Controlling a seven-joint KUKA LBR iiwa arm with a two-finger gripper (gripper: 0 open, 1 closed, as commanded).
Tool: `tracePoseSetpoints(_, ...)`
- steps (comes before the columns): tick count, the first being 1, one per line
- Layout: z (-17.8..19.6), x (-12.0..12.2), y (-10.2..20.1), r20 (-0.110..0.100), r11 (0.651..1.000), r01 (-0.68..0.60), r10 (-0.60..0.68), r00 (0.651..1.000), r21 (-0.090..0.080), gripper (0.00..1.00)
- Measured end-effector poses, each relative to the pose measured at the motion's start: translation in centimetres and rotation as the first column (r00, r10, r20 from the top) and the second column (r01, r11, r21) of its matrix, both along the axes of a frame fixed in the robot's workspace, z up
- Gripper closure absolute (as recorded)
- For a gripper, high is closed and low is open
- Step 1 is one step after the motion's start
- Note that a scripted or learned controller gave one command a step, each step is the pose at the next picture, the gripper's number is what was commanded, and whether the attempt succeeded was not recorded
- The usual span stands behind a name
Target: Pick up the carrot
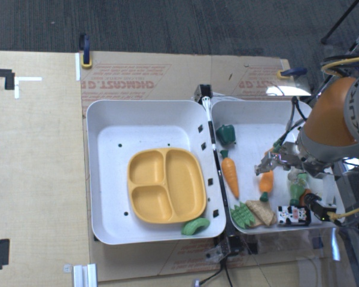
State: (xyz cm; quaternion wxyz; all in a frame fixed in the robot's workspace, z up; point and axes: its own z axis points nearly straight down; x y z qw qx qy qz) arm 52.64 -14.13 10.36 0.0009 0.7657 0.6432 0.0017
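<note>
The carrot (230, 176) is orange with a green top. It lies lengthwise in the right bin (251, 115), close to the bin's left wall. My gripper (268, 162) hangs over the middle of that bin, to the right of the carrot and apart from it. A smaller orange piece (266, 183) lies just below the gripper. The grey arm with its orange band (335, 115) reaches in from the right.
The right bin also holds a dark green pepper (226, 134), a leafy green piece (244, 215), a tan cracker (261, 211), a green item (297, 190) and a black, white and red object (293, 214). In the left bin sit a yellow divided plate (166, 184) and a green pod (195, 225).
</note>
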Motion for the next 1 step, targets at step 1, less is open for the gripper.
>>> tracePoseSetpoints(1,0.76,0.0,-0.15,-0.003,1.0,0.006,-0.006,1.0,-0.001,1.0)
